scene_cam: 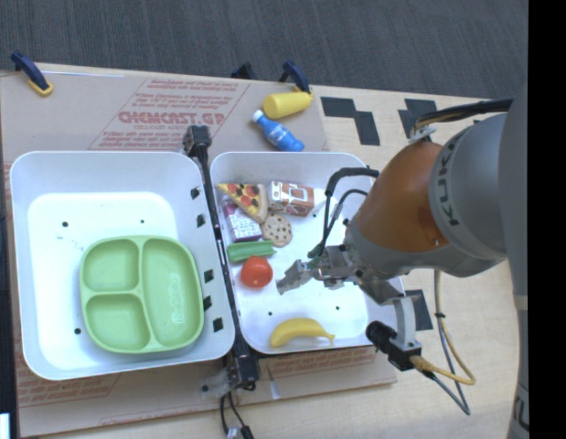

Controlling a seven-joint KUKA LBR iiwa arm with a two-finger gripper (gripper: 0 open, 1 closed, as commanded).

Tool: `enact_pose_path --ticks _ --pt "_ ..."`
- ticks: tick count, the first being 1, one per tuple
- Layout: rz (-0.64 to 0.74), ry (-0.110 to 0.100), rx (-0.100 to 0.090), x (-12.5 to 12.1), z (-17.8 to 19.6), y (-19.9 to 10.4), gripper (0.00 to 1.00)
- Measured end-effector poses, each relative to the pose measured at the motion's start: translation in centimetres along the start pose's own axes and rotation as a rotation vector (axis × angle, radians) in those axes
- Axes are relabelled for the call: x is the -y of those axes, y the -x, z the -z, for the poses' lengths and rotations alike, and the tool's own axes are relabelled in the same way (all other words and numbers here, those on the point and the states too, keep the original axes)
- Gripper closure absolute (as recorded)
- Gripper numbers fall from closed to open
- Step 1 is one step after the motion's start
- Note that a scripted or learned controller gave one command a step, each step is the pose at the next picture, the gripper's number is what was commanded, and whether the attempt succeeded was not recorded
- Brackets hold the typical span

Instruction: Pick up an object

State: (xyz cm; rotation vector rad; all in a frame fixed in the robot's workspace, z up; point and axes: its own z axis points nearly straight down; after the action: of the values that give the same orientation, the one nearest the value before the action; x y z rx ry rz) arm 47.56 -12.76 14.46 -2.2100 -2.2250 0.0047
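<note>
Right white bin (351, 167), bare floor under the pincer (292, 280), finger state we cannot tell; tomato (256, 272) just left, we'd centre over it before descending.

Overhead slanted view of a bench with two shallow white bins side by side. The left bin (36, 245) holds a green divided plate (141, 293). The right bin (347, 167) holds a red tomato (256, 272), a yellow banana (301, 332), a green pepper (250, 251), a cookie (278, 230), a pizza slice (247, 198) and a small carton (292, 198). The grey and orange arm (420, 210) reaches in from the right; its gripper (293, 277) hangs over the right bin just beside the tomato. Beyond the bins lie a yellow bottle (286, 104) and a blue bottle (279, 133).
</note>
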Motion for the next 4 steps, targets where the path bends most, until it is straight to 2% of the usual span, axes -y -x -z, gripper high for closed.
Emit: enact_pose_path --ticks 1,2,3,4 --pt "0.002 0.001 0.001 -4.2 -5.4 -2.2 0.00" --pt "0.006 0.000 0.002 -4.2 -4.3 -2.1 1.00" --pt "0.006 0.000 0.003 -4.2 -4.3 -2.1 0.00" --pt "0.011 -0.002 0.004 -4.2 -3.3 -2.2 1.00"
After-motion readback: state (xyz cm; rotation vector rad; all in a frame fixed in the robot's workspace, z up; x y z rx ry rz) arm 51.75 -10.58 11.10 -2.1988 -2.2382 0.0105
